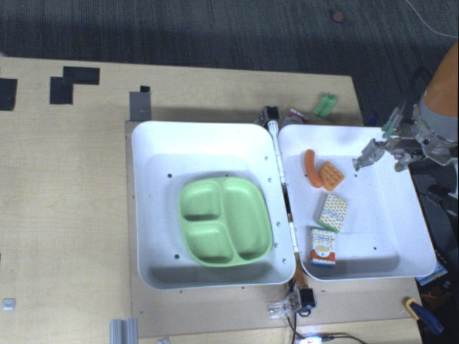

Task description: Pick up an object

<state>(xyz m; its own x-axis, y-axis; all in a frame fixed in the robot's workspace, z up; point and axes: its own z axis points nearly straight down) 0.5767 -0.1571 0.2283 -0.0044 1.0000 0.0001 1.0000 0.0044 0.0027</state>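
In the right bin (412, 213) lie four small things in a loose line down its left half. Nearest the far edge is an orange sausage-shaped piece (310, 168), smooth and rounded, touching a flat, ridged orange waffle-like square (330, 175) just beside it. Toward the near edge sits a small carton with a green dotted print (333, 213), tilted, and below it a little box with a blue, white and red label (323, 246) close to the bin's near wall.

The gripper (379, 153) hangs over the bin's far right corner, apart from all four pieces, its two thin metal fingers spread and nothing between them. The arm (441, 113) comes in low from the tabletop's right edge, grey wrist under an orange band.

The left bin (154, 163) carries a pale green plastic tray (226, 219) with three rounded compartments, glossy and smooth. A small green object (325, 105) lies on the light wooden tabletop (64, 213) beyond the bins.
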